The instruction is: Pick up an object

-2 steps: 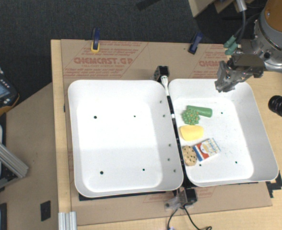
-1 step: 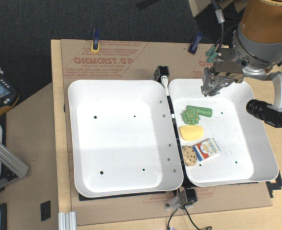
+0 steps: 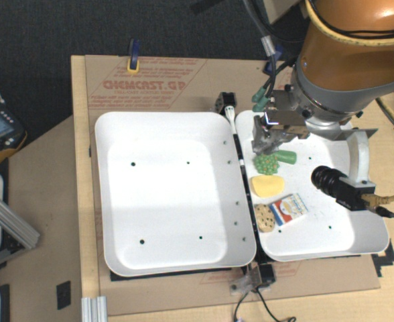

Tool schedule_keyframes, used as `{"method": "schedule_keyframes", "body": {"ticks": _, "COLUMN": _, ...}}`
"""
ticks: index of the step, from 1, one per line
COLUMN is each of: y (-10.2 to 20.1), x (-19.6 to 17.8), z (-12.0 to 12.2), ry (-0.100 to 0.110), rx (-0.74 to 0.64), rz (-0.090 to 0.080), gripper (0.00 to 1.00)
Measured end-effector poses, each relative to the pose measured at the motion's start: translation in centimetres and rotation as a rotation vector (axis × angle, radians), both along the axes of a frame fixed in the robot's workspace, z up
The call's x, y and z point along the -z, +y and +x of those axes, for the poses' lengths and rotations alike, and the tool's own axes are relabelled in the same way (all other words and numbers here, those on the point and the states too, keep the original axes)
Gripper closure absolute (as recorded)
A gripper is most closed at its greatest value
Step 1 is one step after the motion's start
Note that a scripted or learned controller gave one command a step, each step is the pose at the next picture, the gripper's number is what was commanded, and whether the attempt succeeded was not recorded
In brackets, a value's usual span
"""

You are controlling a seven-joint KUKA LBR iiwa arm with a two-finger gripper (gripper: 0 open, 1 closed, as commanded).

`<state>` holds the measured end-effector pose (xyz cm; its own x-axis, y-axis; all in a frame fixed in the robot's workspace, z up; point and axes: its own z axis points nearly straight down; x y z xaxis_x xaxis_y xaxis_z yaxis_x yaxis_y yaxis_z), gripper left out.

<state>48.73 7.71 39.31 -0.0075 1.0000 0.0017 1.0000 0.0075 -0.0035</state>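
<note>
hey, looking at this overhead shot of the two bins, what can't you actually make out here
- Gripper: whether the jaws are open or shut, hidden under the wrist in the camera view.
- Green toy: its top end, covered by the gripper.
- Small box: print too small to read.
- Right bin: far corner, hidden behind the arm.

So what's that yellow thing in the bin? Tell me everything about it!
The yellow thing is a small, smooth, rounded lump, pale yellow and a bit shiny like plastic, maybe toy food. It lies flat on the floor of the right-hand white bin, near the bin's left wall. Just above it sits a bumpy green toy, so close they look like they touch. Just below it lies a small cookie packet, also very close. The gripper hangs over the green toy, not over the yellow one.
</note>
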Motion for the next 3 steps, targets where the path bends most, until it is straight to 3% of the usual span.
{"method": "schedule_keyframes", "body": {"ticks": 1, "y": -0.3, "x": -9.7, "z": -0.8, "ry": -0.017, "rx": 0.006, "rz": 0.001, "gripper": 1.00}}
{"method": "schedule_keyframes", "body": {"ticks": 2, "y": 3.0, "x": -7.0, "z": -0.8, "ry": 0.001, "rx": 0.003, "rz": -0.002, "gripper": 1.00}}
{"method": "schedule_keyframes", "body": {"ticks": 3, "y": 3.6, "x": -5.0, "z": -0.8, "ry": 0.001, "rx": 0.007, "rz": -0.003, "gripper": 1.00}}
